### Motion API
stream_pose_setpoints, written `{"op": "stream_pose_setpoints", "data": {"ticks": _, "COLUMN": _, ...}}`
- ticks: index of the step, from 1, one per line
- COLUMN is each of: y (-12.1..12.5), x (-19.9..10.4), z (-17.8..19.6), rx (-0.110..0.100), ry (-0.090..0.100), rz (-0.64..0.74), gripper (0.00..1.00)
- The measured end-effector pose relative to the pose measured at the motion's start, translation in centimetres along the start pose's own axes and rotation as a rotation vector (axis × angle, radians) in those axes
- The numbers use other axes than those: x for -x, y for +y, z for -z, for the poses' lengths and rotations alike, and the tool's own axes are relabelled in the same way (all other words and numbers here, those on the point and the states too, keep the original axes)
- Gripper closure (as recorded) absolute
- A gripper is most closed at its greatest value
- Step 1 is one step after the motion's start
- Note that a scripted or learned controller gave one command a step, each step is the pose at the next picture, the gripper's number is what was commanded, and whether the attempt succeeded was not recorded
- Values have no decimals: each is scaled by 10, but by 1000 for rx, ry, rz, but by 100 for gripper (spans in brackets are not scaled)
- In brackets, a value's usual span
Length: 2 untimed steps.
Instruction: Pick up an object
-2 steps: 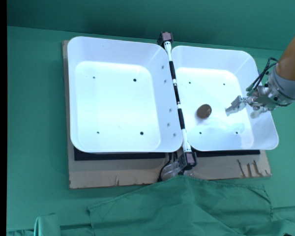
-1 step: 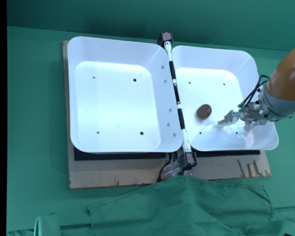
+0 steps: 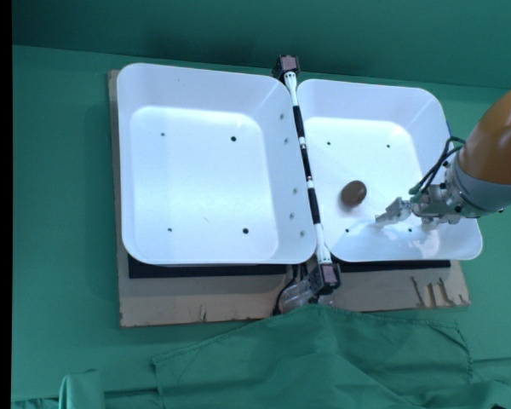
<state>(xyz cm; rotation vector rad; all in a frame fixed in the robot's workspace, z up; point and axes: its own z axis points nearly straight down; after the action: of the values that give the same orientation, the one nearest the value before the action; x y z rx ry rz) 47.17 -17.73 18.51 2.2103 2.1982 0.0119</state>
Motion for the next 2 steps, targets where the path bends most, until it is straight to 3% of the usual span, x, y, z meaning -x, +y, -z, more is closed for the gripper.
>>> {"op": "stream_pose_setpoints", "data": {"ticks": 1, "y": 2, "x": 2, "z": 13, "rx": 6, "ry": -3, "rz": -4, "gripper": 100}}
{"op": "stream_pose_setpoints", "data": {"ticks": 2, "y": -1, "x": 12, "z": 120, "rx": -9, "ry": 5, "rz": 2, "gripper": 100}}
